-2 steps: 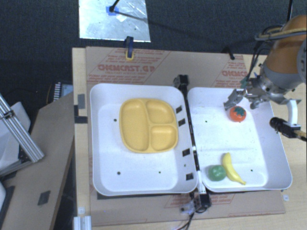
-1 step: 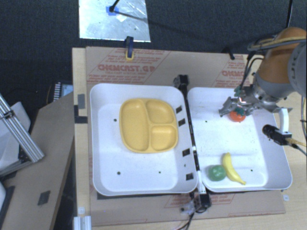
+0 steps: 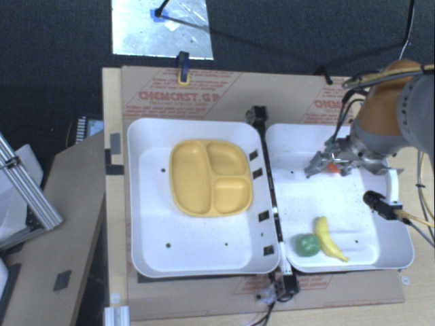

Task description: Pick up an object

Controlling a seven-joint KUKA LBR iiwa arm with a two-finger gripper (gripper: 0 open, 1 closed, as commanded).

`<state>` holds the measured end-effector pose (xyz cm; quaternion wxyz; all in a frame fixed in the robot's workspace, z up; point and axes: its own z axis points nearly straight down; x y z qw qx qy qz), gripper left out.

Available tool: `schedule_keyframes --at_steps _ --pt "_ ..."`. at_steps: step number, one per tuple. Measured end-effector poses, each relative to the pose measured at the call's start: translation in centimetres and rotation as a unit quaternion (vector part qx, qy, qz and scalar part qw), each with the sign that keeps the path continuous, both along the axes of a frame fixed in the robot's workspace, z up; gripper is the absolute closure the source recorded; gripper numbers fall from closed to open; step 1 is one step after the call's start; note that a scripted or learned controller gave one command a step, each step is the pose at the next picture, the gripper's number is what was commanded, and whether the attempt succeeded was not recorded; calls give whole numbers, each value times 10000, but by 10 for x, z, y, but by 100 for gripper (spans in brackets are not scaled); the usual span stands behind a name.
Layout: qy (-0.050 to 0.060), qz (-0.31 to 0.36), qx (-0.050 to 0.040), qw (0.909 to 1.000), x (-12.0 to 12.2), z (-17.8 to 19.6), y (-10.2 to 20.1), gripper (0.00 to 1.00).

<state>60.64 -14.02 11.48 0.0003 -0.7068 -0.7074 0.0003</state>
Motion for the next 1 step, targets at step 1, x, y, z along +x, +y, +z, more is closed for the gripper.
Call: schedule_keyframes --at_steps 1 --pt "0 -1 0 10000 0 -32 0 0"
